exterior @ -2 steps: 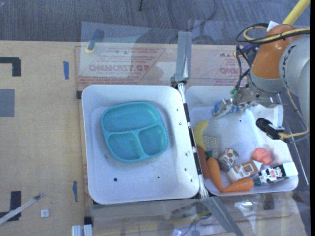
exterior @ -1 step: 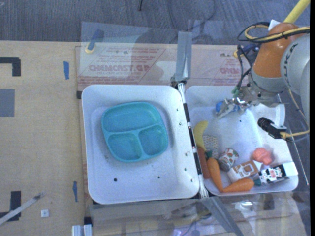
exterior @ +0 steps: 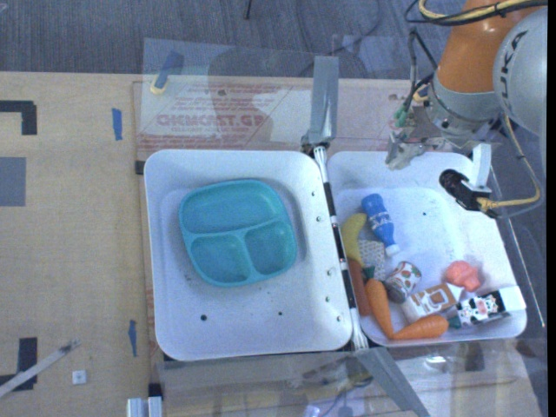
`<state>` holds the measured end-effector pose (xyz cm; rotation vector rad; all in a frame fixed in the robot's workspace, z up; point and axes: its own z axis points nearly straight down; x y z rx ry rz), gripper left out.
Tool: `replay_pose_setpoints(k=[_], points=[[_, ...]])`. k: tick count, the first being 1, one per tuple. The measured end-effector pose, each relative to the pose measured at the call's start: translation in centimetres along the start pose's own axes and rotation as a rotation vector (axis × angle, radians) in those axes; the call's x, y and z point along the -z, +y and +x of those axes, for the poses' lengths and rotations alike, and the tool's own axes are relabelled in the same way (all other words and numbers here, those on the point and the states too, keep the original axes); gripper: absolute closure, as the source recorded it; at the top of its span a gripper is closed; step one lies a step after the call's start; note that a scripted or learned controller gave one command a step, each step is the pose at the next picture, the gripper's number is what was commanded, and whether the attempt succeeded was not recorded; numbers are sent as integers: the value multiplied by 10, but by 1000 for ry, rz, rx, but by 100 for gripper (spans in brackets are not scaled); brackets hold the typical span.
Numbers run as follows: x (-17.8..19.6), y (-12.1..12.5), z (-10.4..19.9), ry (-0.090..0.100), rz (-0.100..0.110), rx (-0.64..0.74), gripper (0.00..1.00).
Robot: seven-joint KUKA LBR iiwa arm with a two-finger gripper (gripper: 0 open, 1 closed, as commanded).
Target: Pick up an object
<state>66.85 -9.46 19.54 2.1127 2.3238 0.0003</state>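
You see the hand (exterior: 405, 152) hanging over the right bin's (exterior: 434, 200) far edge, well apart from the blue bottle (exterior: 378, 217) and carrots (exterior: 379, 307); you cannot tell its state.

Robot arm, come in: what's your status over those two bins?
Gripper above right bin's far edge, nothing between fingers. Toys heaped at near end: blue bottle, carrots. Teal tray in left bin. Path clear.

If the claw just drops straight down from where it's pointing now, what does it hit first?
Most likely bare floor of the right bin near its back wall. The claw hangs over that bin's rear corner, and the nearest item, the blue bottle, lies nearer the camera. Depth from this slanted view is uncertain.
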Motion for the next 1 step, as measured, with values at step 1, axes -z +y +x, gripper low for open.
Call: replay_pose_setpoints(k=[1], points=[[0, 0, 0, 0, 1, 0, 0]])
